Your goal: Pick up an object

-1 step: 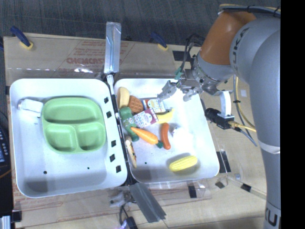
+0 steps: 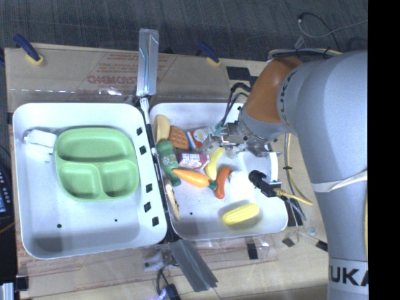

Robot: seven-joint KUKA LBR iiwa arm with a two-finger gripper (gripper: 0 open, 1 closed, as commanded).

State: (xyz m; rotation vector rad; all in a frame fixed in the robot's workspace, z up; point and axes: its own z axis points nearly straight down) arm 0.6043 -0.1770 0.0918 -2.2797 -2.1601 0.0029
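Note:
The right bin (image 2: 262, 227) holds a pile of toy food. In it lie a yellow corn cob (image 2: 240, 214), an orange carrot (image 2: 192, 177), a red-orange piece (image 2: 221, 181), a yellow banana (image 2: 214, 162), a green bottle (image 2: 166, 157), a brown waffle-like piece (image 2: 178, 137) and a pink-white packet (image 2: 192, 160). My gripper (image 2: 226, 137) hangs low over the back of the pile, just above the banana and beside a small printed packet (image 2: 201, 135). The wrist hides its tips.
The left bin (image 2: 37, 230) carries a green divided plate (image 2: 97, 161) and a small white object (image 2: 39, 138) at its left wall. A metal divider (image 2: 147, 61) rises between the bins at the back. The grey arm (image 2: 325, 124) covers the right bin's right side.

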